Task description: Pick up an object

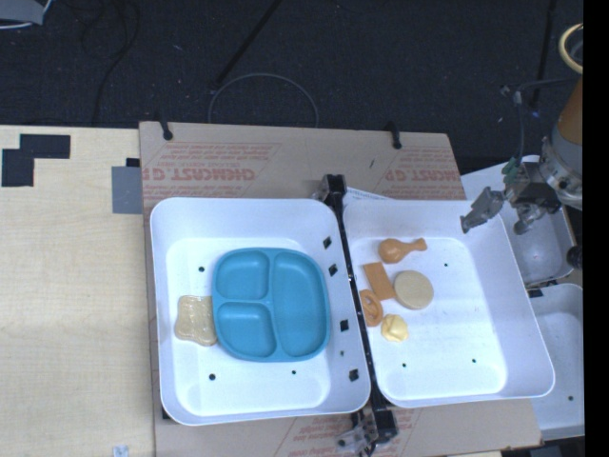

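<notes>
Two bins [428,388], one blue plate [269,304], six small food pieces [413,289]; pincer [502,209] apparently spread, ungrasping.

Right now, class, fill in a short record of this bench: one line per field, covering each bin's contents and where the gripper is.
left bin: blue divided plate; pale waffle-like piece against the plate's left edge
right bin: five tan and yellow toy foods clustered in its left half
top of cluster: drumstick-shaped piece
largest in cluster: round beige disc
gripper: above the right bin's upper right corner, away from the cluster
</notes>
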Motion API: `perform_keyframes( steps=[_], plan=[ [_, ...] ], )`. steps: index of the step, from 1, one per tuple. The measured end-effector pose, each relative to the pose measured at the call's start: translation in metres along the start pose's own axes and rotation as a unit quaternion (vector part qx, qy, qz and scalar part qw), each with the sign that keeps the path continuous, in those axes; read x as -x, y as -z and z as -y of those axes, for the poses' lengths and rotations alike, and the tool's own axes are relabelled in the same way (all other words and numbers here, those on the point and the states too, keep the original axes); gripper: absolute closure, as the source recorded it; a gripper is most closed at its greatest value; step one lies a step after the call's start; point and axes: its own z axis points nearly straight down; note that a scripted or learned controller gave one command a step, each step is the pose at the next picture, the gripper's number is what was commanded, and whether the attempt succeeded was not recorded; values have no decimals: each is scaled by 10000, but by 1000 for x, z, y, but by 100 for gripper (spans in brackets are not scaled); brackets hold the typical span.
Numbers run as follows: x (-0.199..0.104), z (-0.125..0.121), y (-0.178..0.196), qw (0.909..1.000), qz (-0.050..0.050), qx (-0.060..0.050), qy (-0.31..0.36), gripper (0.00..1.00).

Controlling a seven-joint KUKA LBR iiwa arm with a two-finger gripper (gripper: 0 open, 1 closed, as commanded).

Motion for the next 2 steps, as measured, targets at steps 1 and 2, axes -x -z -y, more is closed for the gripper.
perform_keyframes(
  steps=[1, 2],
  plan=[
    [0, -2, 8, 10000, 14, 65, 11, 0],
    [5, 2, -38, 10000, 7, 40, 10, 0]
  ],
)
